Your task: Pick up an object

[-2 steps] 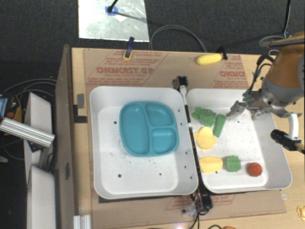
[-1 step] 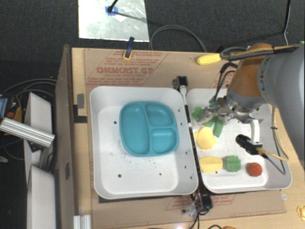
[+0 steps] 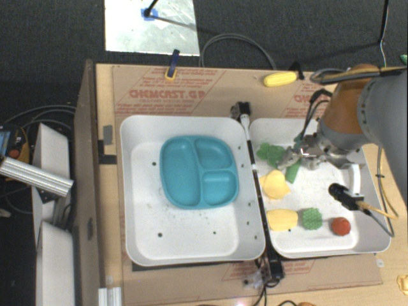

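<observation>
1. The loose things are all sitting in the right bin, where the arm coming in from the right can be reaching them. The left bin is carrying just a teal divided plate, lying flat in its middle.
2. The arm is leaning low over the far-left part of the right bin, so the claw is hanging down among the green things. To me it is lining up on something there rather than on the pieces nearer the front.
3. The likeliest target is the green leafy piece. It is lying just beside the claw, on the side towards the divider between the bins; I cannot tell whether the two are touching.
4. A green strip is slanting just below the claw, running down towards a yellow lump.
5. From where I am standing I cannot tell whether the claw is released or clenched, and nothing is visibly being grasped.
6. A second yellow piece, a green knobbly piece and a red ball are lying along the front, well apart from the claw.
</observation>
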